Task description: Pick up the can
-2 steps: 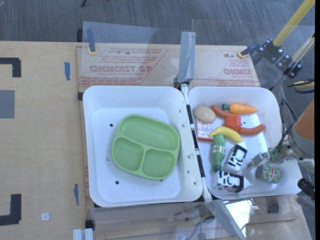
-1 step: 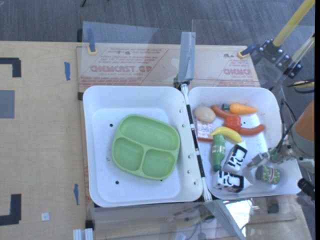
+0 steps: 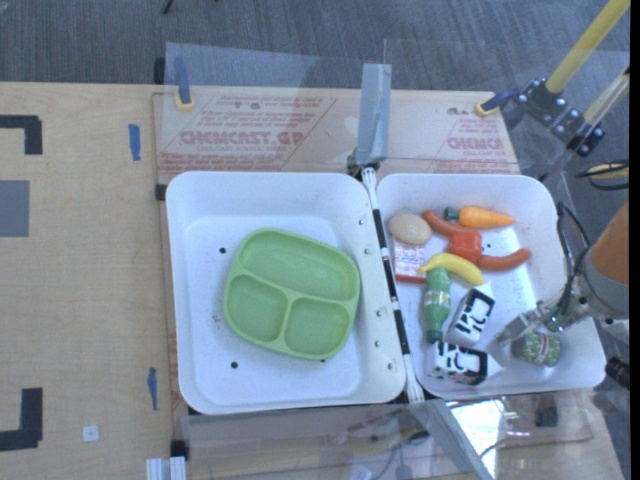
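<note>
The can point(image 3: 543, 349), small with a green and red label, lies near the front right corner of the right bin point(image 3: 535, 193). My gripper point(image 3: 528, 328) sits right over it, touching or nearly touching its upper left side. The grey arm point(image 3: 612, 268) comes in from the right edge, its orange band just visible. Part of the can is hidden under the gripper.
The right bin also holds a tan potato point(image 3: 409, 228), a carrot point(image 3: 483, 216), a red chili point(image 3: 505, 260), a banana point(image 3: 452, 266), a green bottle point(image 3: 436, 306) and two black-and-white boxes point(image 3: 470, 316) close left of the can. A green divided plate point(image 3: 290, 293) lies in the left bin.
</note>
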Controlling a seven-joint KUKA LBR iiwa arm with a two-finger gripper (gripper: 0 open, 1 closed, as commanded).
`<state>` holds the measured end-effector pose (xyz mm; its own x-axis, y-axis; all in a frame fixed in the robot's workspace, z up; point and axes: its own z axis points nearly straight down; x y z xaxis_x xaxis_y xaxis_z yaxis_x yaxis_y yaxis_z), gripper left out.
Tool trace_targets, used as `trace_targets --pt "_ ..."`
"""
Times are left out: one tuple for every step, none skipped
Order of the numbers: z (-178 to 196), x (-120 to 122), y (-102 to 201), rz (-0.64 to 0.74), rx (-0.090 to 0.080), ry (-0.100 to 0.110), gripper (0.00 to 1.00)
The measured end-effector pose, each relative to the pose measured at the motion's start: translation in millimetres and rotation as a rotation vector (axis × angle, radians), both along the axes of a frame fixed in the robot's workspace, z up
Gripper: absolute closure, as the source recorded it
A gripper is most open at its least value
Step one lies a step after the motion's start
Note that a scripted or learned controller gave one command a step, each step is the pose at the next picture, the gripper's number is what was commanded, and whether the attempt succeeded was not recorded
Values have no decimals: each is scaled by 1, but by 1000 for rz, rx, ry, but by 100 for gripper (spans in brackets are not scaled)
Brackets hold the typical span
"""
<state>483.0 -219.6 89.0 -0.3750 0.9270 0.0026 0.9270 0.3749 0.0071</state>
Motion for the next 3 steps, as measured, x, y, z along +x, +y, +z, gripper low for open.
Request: trace_targets --pt "-2 -2 10 72 -8 0 0" --pt "-2 -2 12 108 -8 0 0" --pt "-2 -2 21 129 -8 -1 0"
